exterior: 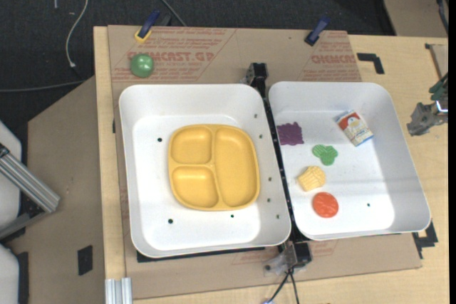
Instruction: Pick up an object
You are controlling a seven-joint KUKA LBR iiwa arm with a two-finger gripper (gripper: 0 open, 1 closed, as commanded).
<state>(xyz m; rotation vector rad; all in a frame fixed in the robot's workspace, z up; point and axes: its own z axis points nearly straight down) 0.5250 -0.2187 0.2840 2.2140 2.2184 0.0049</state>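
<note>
the hand (427, 117), its grip state impossible to tell, sits outside the right bin (399, 174), so a descent could strike the rim or nudge the carton (355, 128) away.

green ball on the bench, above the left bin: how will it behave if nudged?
The green ball looks round, so it would probably roll at a light touch. It sits on flat cardboard outside the left bin, with no wall to stop it. It is likely light.

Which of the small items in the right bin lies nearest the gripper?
The small red-and-white carton, at the bin's upper right, closest to the gripper; the purple, green, yellow and orange pieces lie farther left.
</note>
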